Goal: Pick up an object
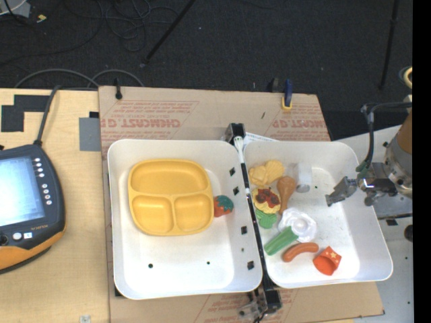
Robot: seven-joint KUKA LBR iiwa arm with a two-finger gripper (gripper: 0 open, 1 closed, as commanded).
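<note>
end effector: over right bin's right edge, grip state can't tell
toys: leftward, near divider

Divided tray lies in the left bin; right of the tray, the right bin holds toy foods.

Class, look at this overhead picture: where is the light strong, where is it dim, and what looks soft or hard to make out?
In the camera view, the two white bins are brightly and evenly lit, nearly washed out; the yellow tray casts only a faint shadow; the floor behind the bench is dark; the gripper at the right looks soft, its detail hard to read.
</note>
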